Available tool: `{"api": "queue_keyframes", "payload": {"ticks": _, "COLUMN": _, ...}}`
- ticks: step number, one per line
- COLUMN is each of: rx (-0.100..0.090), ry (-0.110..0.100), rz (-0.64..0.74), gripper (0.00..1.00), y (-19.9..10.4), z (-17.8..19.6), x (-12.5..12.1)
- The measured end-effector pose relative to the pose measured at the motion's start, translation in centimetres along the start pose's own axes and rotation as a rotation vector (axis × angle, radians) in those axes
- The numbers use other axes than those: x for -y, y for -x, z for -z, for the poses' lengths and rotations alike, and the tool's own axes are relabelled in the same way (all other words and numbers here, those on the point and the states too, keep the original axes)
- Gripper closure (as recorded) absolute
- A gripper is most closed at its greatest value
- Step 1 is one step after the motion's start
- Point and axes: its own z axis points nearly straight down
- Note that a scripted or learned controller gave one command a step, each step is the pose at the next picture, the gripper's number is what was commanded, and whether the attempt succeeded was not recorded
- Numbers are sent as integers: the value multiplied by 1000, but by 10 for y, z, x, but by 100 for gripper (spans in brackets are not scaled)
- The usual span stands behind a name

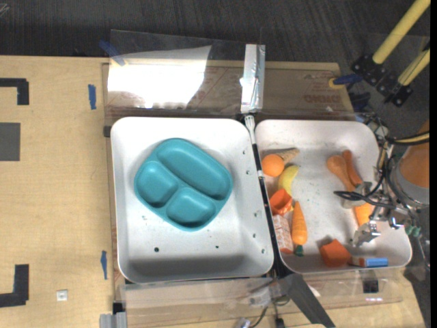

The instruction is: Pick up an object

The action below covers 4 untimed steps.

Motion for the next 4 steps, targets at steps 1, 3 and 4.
{"api": "queue_keyframes", "payload": {"ticks": 1, "rx": 16, "ry": -4, "rz": 2, "gripper": 100, "y": 5, "z": 14, "x": 0}}
{"api": "queue_keyframes", "payload": {"ticks": 3, "rx": 1, "ry": 3, "rz": -103, "gripper": 0, "y": 2, "z": 0, "x": 3}}
{"api": "queue_keyframes", "payload": {"ticks": 4, "rx": 16, "ry": -1, "rz": -102, "gripper": 100, "y": 6, "z": 13, "x": 3}}
